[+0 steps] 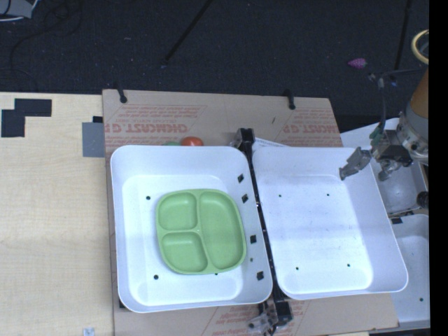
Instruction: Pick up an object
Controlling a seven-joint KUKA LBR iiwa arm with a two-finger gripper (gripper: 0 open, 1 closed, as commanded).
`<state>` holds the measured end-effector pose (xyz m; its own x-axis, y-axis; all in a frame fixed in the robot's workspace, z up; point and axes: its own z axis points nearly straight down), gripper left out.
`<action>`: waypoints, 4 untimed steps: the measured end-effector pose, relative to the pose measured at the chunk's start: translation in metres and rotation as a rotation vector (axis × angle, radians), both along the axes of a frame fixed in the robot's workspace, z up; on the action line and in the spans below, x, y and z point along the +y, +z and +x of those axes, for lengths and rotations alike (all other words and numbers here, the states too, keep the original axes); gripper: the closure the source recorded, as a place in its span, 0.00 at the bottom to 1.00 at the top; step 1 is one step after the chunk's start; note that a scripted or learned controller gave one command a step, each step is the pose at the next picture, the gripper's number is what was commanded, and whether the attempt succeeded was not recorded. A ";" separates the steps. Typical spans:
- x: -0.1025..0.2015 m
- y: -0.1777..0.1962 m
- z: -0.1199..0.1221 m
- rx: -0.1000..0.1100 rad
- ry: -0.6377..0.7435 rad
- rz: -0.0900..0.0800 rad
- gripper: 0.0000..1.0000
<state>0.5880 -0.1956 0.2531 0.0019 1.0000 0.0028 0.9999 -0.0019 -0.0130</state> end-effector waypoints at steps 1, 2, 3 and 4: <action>0.000 0.007 0.002 -0.012 0.002 -0.003 0.00; 0.004 -0.037 0.004 -0.007 0.002 -0.001 0.00; 0.012 -0.099 0.002 -0.006 0.002 0.000 0.00; 0.004 -0.148 0.000 -0.006 0.001 -0.001 0.00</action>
<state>0.5877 -0.1919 0.1047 0.0006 1.0000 0.0015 1.0000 -0.0006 -0.0068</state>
